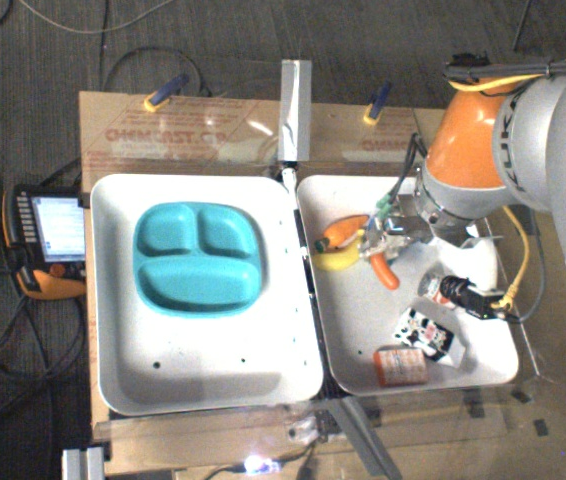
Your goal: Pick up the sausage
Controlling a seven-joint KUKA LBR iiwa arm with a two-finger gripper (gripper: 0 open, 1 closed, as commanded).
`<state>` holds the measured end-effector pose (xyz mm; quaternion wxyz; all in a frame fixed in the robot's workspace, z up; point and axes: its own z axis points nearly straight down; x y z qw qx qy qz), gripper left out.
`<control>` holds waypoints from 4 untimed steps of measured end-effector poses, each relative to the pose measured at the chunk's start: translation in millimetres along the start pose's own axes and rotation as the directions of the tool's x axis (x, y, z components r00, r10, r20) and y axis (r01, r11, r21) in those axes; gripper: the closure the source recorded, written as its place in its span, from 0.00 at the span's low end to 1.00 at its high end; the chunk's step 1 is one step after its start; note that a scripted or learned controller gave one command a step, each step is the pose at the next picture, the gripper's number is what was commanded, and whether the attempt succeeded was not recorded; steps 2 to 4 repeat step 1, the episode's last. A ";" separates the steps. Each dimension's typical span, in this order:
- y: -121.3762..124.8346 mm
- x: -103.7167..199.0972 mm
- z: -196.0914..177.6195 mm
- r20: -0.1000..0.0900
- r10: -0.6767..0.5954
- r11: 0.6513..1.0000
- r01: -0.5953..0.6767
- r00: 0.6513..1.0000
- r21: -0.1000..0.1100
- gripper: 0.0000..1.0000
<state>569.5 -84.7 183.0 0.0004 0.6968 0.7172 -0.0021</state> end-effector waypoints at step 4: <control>-2.5 44.3 0.5 -0.001 0.374 0.927 -0.374 0.927 0.002 1.00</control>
